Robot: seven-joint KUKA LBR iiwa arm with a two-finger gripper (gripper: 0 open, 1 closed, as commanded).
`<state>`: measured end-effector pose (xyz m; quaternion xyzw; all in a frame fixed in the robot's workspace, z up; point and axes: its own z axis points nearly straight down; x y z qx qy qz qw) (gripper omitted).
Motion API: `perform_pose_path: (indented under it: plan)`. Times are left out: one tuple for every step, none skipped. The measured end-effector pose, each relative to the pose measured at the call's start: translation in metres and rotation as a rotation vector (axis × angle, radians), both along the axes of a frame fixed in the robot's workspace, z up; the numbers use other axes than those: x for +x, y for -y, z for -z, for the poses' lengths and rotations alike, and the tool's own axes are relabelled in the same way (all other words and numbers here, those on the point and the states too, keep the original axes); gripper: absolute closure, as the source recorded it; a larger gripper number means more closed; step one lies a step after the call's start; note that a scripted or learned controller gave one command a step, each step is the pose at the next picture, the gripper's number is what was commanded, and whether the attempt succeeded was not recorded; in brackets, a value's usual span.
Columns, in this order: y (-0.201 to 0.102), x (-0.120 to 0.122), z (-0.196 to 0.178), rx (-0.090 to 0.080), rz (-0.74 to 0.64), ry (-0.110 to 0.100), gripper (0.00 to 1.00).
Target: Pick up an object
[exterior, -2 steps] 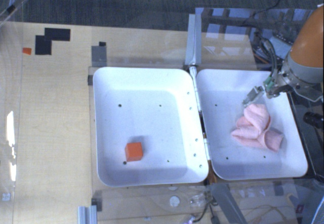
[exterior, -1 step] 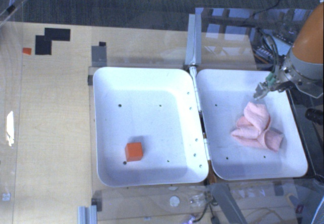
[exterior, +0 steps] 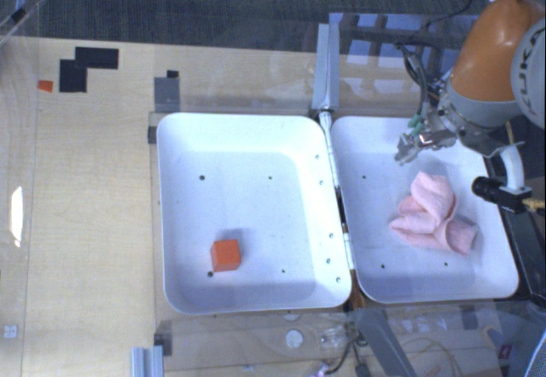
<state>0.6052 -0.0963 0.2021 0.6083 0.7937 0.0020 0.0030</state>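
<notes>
Although two things lie within reach, only one sits close to the tool. Nearest the camera, in the left bin point(exterior: 171, 196), an orange block point(exterior: 226, 255) rests toward the front left corner, well apart from the arm and across the divider between the two bins. Beyond it that bin's floor shows only a few dark dots.

The right bin point(exterior: 367, 273) carries a pink cloth point(exterior: 433, 215), bunched into soft folds, lying right of centre near the bin's right edge. Its long axis runs at a slant, from the back where one lobe rises, down toward the front right where a rolled end points at the corner.

Further back, over the rear half of the same bin, the gripper point(exterior: 413, 147) hangs below the arm's orange band point(exterior: 495, 34). Whether it is parted or closed cannot be told from this slant, and nothing can be seen held in it.

What matters for the coming move, as I judge it, is that the cloth lies just toward the front and slightly right of the gripper, near but not touching. A short travel forward and a descent would bring the tool over the cloth's rear lobe; closing across the slanted folds looks more promising than along them. The block would demand a far longer reach.
</notes>
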Motion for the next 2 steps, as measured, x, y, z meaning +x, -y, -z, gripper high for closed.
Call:
perform_pose_path:
  plan:
    - [0.0,0.0,0.0,0.0,0.0,0.0,0.0]
    - [0.063,-0.042,0.111,-0.002,-0.092,0.003,0.0]
